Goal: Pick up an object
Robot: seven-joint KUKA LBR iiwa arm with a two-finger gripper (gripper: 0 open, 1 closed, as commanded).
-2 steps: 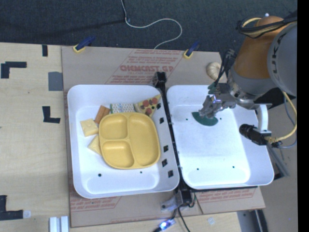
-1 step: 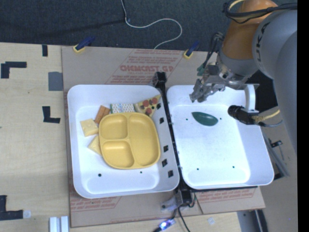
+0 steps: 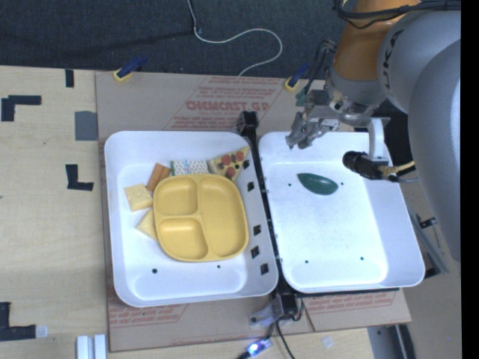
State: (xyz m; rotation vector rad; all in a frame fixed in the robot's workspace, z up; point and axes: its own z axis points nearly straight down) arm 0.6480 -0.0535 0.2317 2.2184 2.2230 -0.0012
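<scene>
A dark green leaf-shaped object (image 3: 319, 183) lies in the upper middle of the right bin (image 3: 374, 264). My gripper (image 3: 303, 138) hangs over the right bin's back left corner, above and to the left of the green object, with nothing seen between its fingers. In the left bin (image 3: 127, 271) sits a yellow divided plate (image 3: 200, 217), with a tan cracker-like piece (image 3: 138, 197), an orange-brown piece (image 3: 158, 176) and small patterned items (image 3: 228, 163) along its far and left sides.
The grey arm with its orange band (image 3: 370, 28) comes in from the upper right over the right bin's back edge. A black clamp (image 3: 247, 122) sits at the divider between the bins. A white cable (image 3: 239, 40) loops on the dark surface behind.
</scene>
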